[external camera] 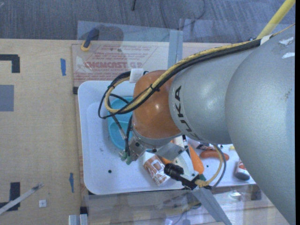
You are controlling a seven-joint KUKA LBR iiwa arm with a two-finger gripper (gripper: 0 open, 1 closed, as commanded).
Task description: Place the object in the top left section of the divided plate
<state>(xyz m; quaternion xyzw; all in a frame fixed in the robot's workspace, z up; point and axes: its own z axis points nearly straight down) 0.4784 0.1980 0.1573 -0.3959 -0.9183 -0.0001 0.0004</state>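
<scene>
Hovering low over left white plastic bin [93, 172], claw [127, 154] mostly hidden under our orange wrist; we cannot tell its state. Light-blue divided plate [115, 128] lies just beside claw, partly covered. Object unidentified; orange carrot-shaped toy [197, 162] well right. We judge placement pending.

Single fixed camera above the table [37, 125], looking down at a slant on the white bin [93, 172], arm [225, 97] close, entering from right.

This looks like a robotics lab. A grey KUKA arm [225, 97] trails cables over a wooden table [37, 125] marked with tape, and grey carpet [70, 3] runs along the top.
</scene>
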